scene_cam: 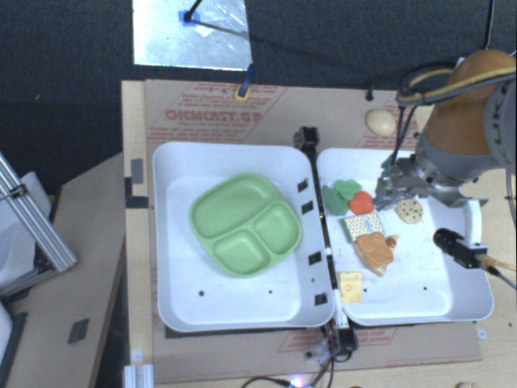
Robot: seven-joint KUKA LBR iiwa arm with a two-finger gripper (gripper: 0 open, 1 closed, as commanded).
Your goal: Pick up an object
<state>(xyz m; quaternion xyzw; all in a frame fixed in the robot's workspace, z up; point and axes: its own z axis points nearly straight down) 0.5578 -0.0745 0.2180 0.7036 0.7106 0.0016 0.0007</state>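
Note:
The right bin (420,291) holds several toy foods. A green leafy piece (344,191) lies beside a red-orange round piece (361,203). Below them are a checkered square (361,225), a brown chunk (375,251) and a small yellow square (350,286). A speckled cookie (409,211) lies to the right. My gripper (387,187) hangs low over this bin, between the red-orange piece and the cookie, with its tip dark and hard to read. I see nothing lifted off the bin floor.
A green divided plate (245,225) fills the middle of the left bin (166,217). A black divider (319,217) runs between the bins. A black part (456,249) juts over the right bin's right side. A beige egg-shaped object (380,121) rests on the bench behind.

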